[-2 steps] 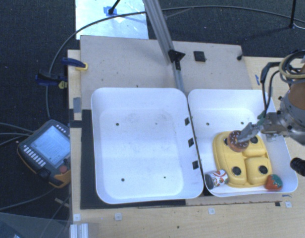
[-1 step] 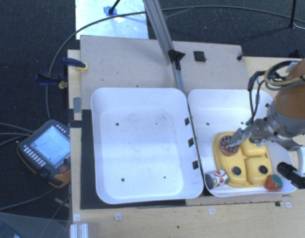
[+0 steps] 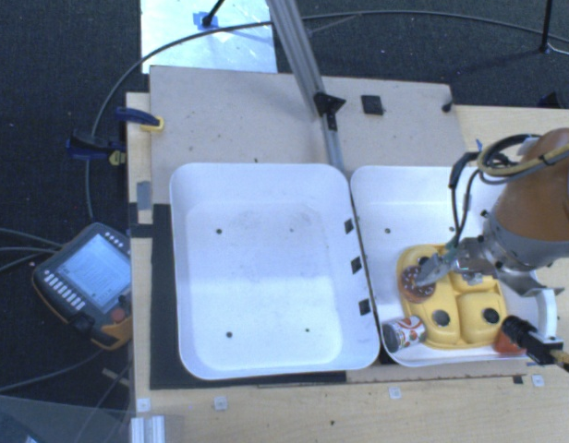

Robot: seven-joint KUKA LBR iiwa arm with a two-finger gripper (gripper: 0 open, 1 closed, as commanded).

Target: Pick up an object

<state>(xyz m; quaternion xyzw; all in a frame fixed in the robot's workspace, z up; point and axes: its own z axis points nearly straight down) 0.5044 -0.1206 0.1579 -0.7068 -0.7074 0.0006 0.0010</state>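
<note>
Can (image 3: pixel 404 334) lying at right bin's (image 3: pixel 395 201) front-left corner, touching yellow toy (image 3: pixel 460 312) | brown disc (image 3: pixel 417 282) on toy's left part | gripper (image 3: pixel 439 268) low over toy beside disc; jaws state cannot tell | left bin (image 3: pixel 257 275) on surface (image 3: pixel 238 118) | pendant (image 3: pixel 86 280) far left

teach pendant (image 3: pixel 86 282) (left), blue clamp (image 3: pixel 92 146)

A dark carpet floor (image 3: pixel 44 53) strewn with cables (image 3: pixel 109 100) surrounds the pale wooden desk (image 3: pixel 248 118); a handheld control pendant (image 3: pixel 86 284) lies far left of the end effector (image 3: pixel 430 270).
</note>
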